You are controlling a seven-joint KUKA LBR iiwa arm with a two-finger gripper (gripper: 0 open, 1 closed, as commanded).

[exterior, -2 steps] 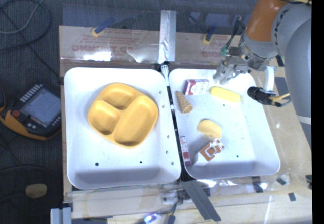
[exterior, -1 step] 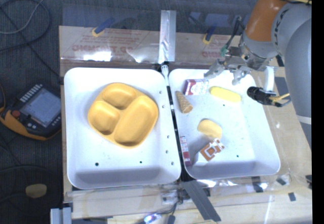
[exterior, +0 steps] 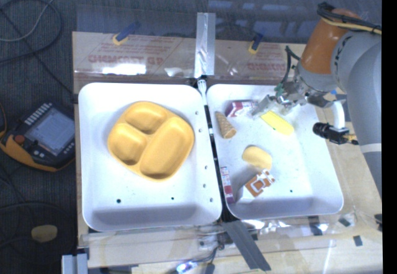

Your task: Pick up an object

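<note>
Reaching stage: gripper hovering in right bin between red packet and yellow block, grip state unclear, nothing visibly held, needing lowering onto one.

You see two white bins: the left bin holds a golden-yellow divided plate, glossy and plain. In the right bin you find a tan ice-cream cone with a faint waffle texture, a pale yellow block, a soft yellow rounded lump, a dark red and white packet, and a small orange-brown and white carton. Your arm is grey with an orange band; its gripper is grey metal. The bench board is light brown with red print. A grey-screened pendant with an orange edge sits on dark grey carpet.
</note>
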